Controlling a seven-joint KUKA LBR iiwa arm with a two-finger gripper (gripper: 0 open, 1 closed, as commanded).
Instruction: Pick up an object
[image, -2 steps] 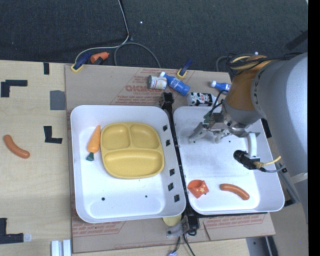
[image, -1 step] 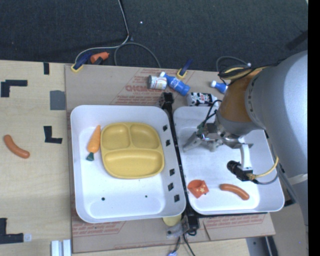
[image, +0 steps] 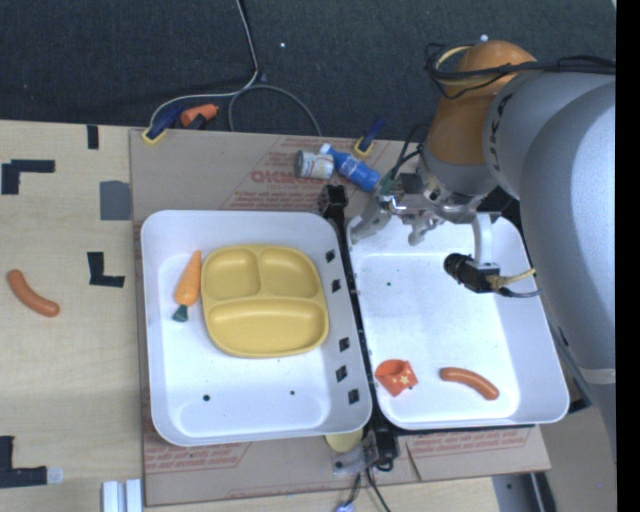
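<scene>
You can see red printed letters on the brown cardboard sheet (image: 262, 176) along the far edge of the left bin (image: 160, 330), but they are too blurred to read. No other text or number is legible.

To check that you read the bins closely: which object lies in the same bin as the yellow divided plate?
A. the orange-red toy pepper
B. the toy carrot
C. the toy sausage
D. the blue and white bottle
B: the toy carrot lies beside the yellow divided plate in the left bin.
</scene>
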